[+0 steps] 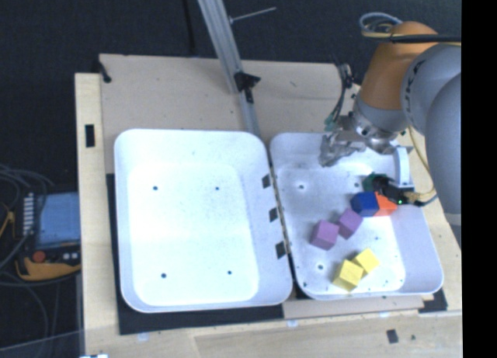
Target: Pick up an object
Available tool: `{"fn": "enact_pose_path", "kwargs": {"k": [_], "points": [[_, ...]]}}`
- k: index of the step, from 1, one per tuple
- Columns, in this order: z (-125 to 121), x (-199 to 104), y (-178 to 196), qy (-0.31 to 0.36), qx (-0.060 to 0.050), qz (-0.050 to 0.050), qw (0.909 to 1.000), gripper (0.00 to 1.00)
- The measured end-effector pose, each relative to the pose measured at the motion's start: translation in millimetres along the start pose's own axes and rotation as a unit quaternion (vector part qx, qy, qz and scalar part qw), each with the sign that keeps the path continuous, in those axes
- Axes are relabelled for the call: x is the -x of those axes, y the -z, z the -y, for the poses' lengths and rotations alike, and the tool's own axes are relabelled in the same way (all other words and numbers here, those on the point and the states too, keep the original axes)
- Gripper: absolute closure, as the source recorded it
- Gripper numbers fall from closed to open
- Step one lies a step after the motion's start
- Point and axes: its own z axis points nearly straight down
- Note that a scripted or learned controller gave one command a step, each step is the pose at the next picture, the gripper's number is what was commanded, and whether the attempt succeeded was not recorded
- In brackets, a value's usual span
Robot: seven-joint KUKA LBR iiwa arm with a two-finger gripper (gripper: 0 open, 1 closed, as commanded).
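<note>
The right bin [311, 164] holds several small blocks. Two purple blocks [325, 234] [350, 222] lie near its middle. Two yellow blocks [349, 273] [366, 260] sit toward its front. A blue block [363, 203] rests against an orange one [384, 206] at the right side, with a small green piece [378, 182] just behind them. My gripper [332, 152] hangs over the back of the right bin, behind and left of the blue block. Nothing shows between its fingers.
The left bin [190, 217] lies beside the right one. A slanted metal rod [225, 46] runs from the top down to the gap between the bins. The arm's grey body and orange band [392, 69] occupy the upper right.
</note>
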Motion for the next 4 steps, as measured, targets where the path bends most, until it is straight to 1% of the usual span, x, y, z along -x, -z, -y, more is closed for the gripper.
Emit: {"fn": "enact_pose_path", "kwargs": {"k": [2,3,4], "points": [[-6.9,1.7,95.4,0.003,0.002,0.0,1.0,1.0],[2.5,-38.4,96.4,0.004,-0.002,-0.001,1.0,1.0],[16.9,-83.0,105.4,0.005,-0.002,-0.002,1.0,1.0]]}}
